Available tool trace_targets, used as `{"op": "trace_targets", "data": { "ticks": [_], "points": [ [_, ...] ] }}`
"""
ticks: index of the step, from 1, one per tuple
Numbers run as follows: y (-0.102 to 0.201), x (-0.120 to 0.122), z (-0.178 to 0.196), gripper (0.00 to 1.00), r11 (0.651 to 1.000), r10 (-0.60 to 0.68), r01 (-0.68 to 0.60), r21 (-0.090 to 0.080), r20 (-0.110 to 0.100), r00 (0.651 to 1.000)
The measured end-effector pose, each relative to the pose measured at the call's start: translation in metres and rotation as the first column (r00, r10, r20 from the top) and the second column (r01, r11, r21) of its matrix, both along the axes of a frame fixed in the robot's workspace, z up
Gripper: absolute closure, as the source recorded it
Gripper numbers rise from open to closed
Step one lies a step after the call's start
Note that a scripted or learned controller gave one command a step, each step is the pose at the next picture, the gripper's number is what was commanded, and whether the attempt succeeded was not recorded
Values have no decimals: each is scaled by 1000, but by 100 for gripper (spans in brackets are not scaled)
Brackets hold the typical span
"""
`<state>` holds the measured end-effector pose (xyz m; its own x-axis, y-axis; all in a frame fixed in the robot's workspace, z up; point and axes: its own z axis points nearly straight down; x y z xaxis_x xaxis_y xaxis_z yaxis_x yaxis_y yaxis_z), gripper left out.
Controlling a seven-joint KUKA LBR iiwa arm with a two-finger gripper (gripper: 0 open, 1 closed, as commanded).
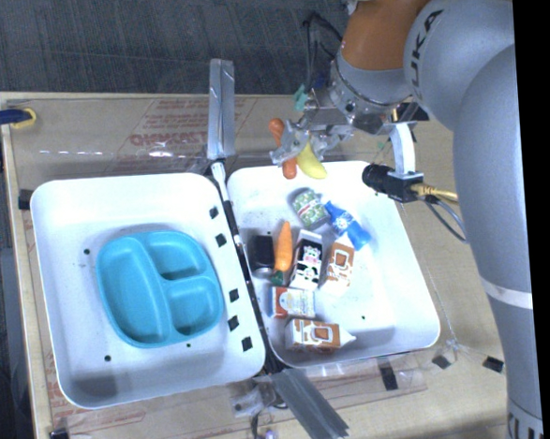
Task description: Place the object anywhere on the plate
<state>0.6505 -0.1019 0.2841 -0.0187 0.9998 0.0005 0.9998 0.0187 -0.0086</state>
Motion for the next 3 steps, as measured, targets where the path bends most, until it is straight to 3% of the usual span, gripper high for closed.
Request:
{"op": "trace_targets", "data": {
  "ticks": [1,2,3],
  "points": [
    [48,-53,-81,100,993,119,-119,0,1,993],
    [113,-95,-95,100,968,249,-249,1,2,968],
    [112,-95,-95,0,969,247,-247,0,3,969]
  ]
}}
